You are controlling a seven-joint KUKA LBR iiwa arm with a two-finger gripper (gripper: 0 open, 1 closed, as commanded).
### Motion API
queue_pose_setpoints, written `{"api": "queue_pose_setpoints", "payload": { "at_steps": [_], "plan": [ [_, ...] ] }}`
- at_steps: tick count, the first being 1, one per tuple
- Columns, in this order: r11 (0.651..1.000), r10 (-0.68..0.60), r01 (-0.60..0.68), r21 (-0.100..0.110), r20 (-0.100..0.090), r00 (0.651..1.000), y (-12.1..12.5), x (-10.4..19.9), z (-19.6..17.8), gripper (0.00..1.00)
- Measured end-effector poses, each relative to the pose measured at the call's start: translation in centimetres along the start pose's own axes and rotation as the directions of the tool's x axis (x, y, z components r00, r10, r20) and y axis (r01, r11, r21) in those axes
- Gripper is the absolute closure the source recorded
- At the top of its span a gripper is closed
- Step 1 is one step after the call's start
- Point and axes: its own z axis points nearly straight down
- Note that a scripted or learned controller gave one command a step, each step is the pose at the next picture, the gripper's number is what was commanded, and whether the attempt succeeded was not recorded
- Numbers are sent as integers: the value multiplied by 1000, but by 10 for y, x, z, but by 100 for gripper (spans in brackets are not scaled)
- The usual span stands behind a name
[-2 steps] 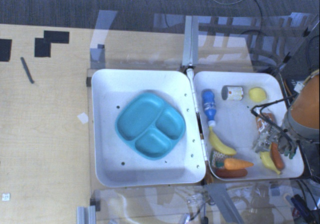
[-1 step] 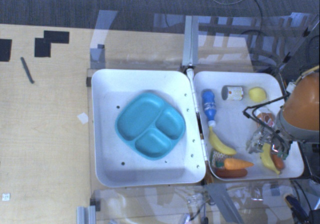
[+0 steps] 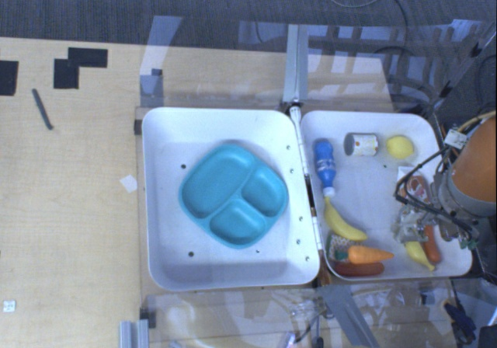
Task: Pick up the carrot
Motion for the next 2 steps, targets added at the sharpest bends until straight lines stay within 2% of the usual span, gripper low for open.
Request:
{"api": "queue_pose_setpoints", "payload": {
  "at_steps": [1,2],
  "plan": [
    [995,-98,98,3,2,995,31,0,0,100],
    [977,-211,211,-5,6,977,122,-37,0,100]
  ]
}}
